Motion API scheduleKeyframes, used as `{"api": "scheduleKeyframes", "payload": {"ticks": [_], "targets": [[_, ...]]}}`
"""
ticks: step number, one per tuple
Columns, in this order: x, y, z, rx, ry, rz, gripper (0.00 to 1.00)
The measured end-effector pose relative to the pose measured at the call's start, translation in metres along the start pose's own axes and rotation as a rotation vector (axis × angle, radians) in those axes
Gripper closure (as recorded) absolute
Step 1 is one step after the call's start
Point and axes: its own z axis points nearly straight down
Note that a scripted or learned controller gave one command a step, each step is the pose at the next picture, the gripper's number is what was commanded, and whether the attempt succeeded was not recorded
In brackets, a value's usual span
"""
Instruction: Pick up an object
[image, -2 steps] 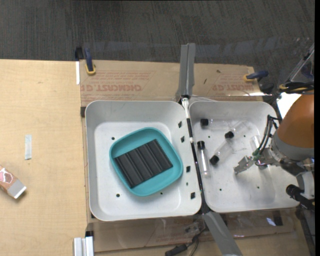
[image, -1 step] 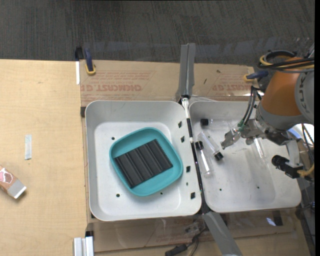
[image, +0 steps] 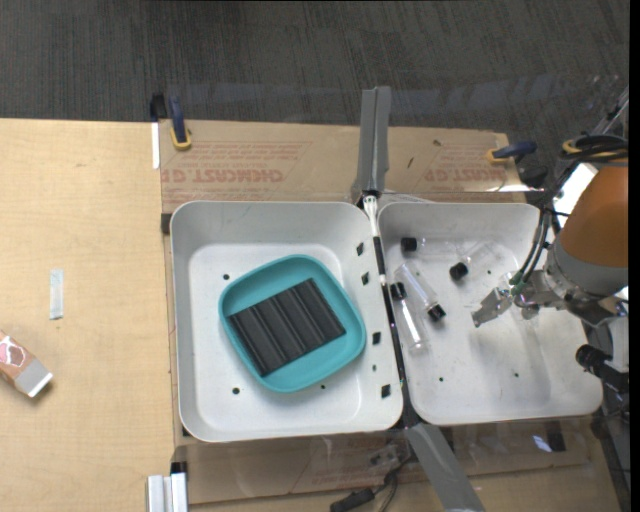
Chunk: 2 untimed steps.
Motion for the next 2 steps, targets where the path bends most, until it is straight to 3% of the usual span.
{"api": "scheduleKeyframes", "payload": {"ticks": [1,2], "targets": [[-0.022,0.053,0.022,-0.003,0.032,-0.016,0.0],[0.003,0.113,0.023,0.0,-0.001,-0.048,0.0]]}}
